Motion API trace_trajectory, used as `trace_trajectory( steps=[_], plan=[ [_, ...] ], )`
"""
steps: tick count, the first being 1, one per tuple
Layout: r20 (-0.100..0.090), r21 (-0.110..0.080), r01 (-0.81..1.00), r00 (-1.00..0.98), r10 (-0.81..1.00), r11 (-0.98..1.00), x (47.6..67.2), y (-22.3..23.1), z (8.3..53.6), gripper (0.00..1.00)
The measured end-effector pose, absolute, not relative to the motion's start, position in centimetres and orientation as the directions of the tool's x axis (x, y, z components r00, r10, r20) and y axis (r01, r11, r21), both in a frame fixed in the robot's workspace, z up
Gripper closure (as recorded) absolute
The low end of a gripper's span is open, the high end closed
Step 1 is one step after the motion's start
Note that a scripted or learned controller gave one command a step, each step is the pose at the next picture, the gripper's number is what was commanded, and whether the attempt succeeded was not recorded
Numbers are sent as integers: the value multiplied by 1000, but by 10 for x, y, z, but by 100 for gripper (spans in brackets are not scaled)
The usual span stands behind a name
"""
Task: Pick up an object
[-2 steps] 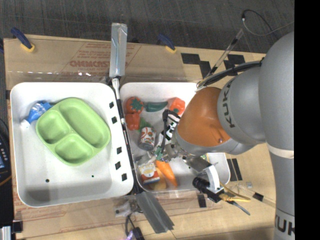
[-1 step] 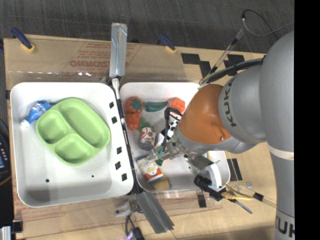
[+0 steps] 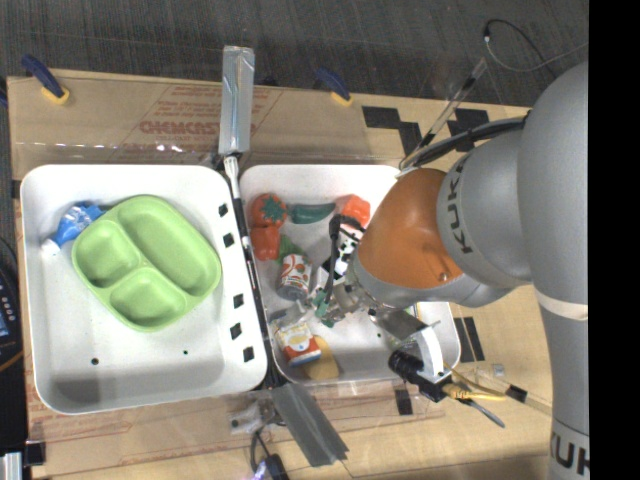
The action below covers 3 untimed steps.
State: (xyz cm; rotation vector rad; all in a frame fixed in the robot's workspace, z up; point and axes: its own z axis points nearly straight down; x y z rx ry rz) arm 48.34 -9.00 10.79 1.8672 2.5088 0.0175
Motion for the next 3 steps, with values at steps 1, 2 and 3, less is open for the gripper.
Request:
trace_trajectory(
  steps=[1,2,3],
  plan=[
    [0,0,962,-272,962,272,505,-90,192,0],
    [2,-5,964,-266,964,266,509,-131,157,0],
    [-11,15,924,-381,925,381,523,-142,100,0]
  ],
)
